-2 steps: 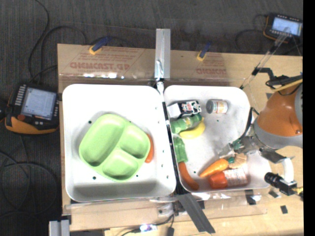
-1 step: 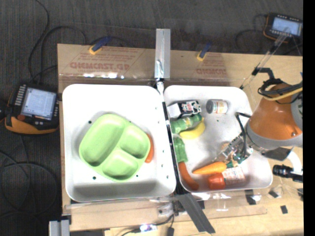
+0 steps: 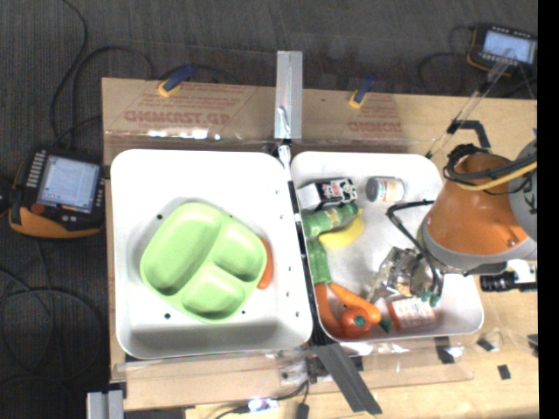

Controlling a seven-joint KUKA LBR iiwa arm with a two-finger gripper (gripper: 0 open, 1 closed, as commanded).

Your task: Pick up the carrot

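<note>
my hand [image 3: 409, 273] hovers lower right, grip state unclear; carrot [image 3: 354, 299] looks stiff, smooth, light, so i'd grab mid-body.

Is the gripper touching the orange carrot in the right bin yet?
Apart. The camera view shows white bin floor between the gripper and the orange carrot.

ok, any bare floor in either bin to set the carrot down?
Left bin: bare white floor rings the green divided plate, widest along the far side and left wall. Right bin: crowded near the divider and front, where the carrot lies among toys; one bare patch sits mid-floor between the small bottle and the claw.
</note>
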